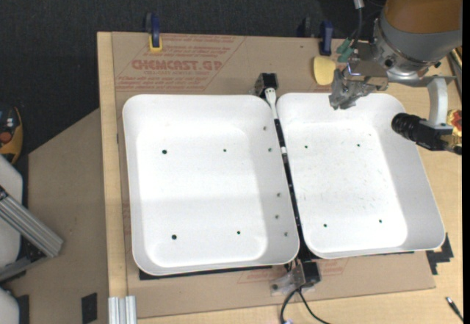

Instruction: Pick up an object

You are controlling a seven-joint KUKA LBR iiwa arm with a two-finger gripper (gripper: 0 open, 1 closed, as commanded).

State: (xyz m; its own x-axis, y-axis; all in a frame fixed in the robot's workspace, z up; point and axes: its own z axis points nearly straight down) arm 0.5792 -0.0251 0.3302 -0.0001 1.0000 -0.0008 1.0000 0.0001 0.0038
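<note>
Yellow and soft-looking, the small object point(322, 70) lies on the board just beyond the far rim of the right bin point(411, 168), outside it and near the blue clamp point(326, 37); from the camera view, my pincer point(345, 98) hangs over that same far rim, just beside the object but apart from it, with nothing seen between its tips, and whether it is released or clenched I cannot tell. I judge the step to be the approach, with no grasp made; the next move calls for shifting past the rim toward the clamp, centring over the yellow piece, then descending.
</note>
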